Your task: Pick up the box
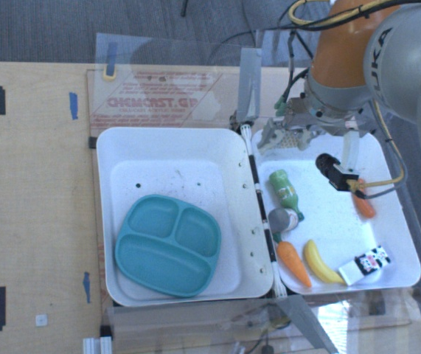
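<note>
Red print on the clear plastic sheet [158, 94] taped to the bench at the far side of the left bin: too faint and glare-washed to make out. Black lettering on the grey arm housing [409, 50], far right: partly visible, reads roughly "UK", from KUKA. Small black-and-white patterned box [369, 262], near right: print too small to read.

A single fixed camera is mounted above the bench [33, 198] and looks down at a slant. Its field takes in both bins, the left bin [122, 153] and the right bin [398, 260], side by side at moderate range. The arm [387, 43] enters from the right edge.
</note>
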Motion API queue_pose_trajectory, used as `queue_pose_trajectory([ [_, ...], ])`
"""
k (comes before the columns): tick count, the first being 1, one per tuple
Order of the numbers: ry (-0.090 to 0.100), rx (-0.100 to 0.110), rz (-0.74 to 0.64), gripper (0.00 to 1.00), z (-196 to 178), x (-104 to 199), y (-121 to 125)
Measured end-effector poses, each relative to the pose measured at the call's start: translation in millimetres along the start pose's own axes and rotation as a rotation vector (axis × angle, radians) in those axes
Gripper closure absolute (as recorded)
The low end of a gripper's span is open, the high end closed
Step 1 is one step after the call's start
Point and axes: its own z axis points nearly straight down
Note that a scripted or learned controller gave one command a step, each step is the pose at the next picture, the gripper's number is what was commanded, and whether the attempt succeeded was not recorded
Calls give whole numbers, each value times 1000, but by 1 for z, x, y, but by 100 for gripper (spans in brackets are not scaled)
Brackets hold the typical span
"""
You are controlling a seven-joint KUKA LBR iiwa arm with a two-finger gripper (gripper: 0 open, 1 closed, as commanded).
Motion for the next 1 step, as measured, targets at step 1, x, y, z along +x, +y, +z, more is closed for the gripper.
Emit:
queue_pose_trajectory([
  [1,-1,-2,56,100,-21,57,-3],
])
